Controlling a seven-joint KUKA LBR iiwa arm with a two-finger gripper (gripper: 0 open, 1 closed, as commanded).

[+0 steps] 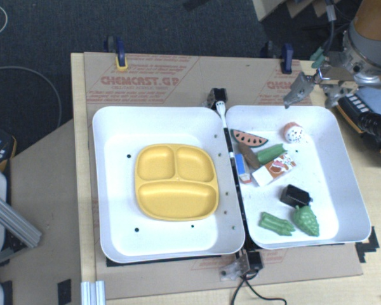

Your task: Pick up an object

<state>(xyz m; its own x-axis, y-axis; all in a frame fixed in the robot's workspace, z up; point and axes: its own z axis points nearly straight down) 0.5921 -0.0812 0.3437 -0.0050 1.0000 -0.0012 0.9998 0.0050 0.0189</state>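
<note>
Hand (pixel 298 89) hovers just above the white ball (pixel 293 133).

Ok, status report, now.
Gripper above right bin's far rim, holding nothing. Toys lie loose in that bin, watermelon slice among them. Yellow plate in left bin. Nothing in the way.

Single fixed camera, overhead, slanted down on both bins (pixel 108 170).

You get even, fairly bright overhead light with a faint bluish cast. The two white bins (pixel 343 170) come close to washing out, and their rims cast only soft, short shadows. The dark carpet (pixel 44 18) reads grainy and dim. Small toys look slightly soft, with mild overall blur.
</note>
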